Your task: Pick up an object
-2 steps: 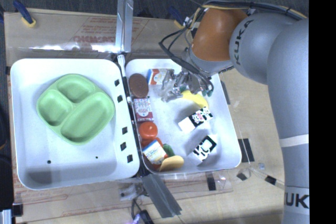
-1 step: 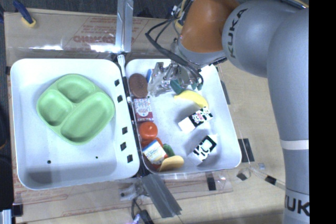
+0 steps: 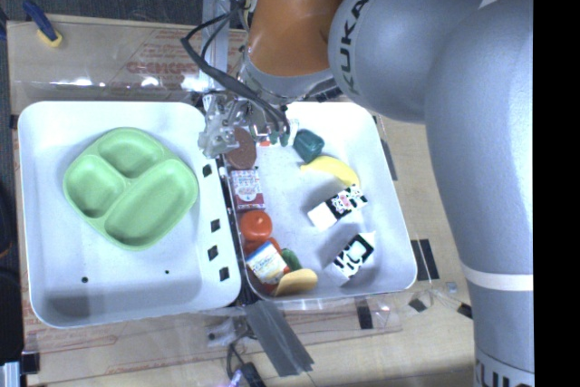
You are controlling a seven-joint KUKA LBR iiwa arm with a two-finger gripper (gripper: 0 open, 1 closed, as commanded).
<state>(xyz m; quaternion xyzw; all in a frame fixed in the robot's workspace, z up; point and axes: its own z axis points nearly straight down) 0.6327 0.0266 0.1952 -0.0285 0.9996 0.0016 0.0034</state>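
Note:
My gripper (image 3: 237, 133) hangs over the top left corner of the right bin (image 3: 391, 222), under the orange wrist band. Right below it lies a brown round object (image 3: 242, 158), touching or nearly touching the fingers; I cannot tell whether it is held. Down the bin's left side lie a red and white packet (image 3: 246, 188), a red tomato-like object (image 3: 256, 223), a small labelled bottle (image 3: 265, 261) and a tan bread-like piece (image 3: 296, 282). A teal block (image 3: 308, 143), a yellow banana (image 3: 330, 169) and two black and white cartons (image 3: 337, 206) (image 3: 353, 255) lie further right.
The left bin (image 3: 36, 285) holds a green divided plate (image 3: 130, 186). The grey arm covers the right part of the view and the right bin's far corner. A blue and yellow tool (image 3: 41, 23) lies on the bench at the far left.

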